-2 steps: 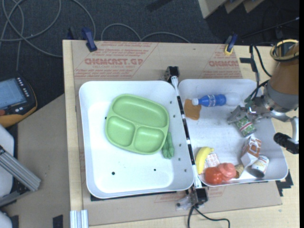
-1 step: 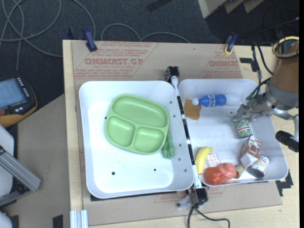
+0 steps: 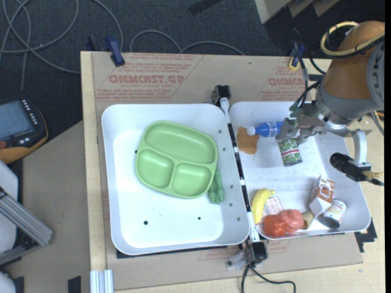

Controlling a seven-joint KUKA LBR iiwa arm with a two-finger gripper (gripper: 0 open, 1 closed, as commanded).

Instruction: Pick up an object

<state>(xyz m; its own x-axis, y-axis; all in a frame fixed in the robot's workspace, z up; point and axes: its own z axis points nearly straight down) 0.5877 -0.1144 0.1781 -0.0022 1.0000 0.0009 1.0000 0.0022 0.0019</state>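
The claw (image 3: 292,133) is hanging in the right bin (image 3: 361,211) directly above a small green packet (image 3: 291,152); its opening cannot be told. A blue bottle (image 3: 267,129) is lying just beside that packet, so a straight descent is being advised.

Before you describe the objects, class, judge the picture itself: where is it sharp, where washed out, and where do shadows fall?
Camera view: even, soft lighting; the glossy white left bin looks bright and nearly washed out along its rim; the green three-compartment plastic plate is fairly sharp; the small toys in the white right bin are slightly soft; the grey-and-orange arm casts only faint shadow.
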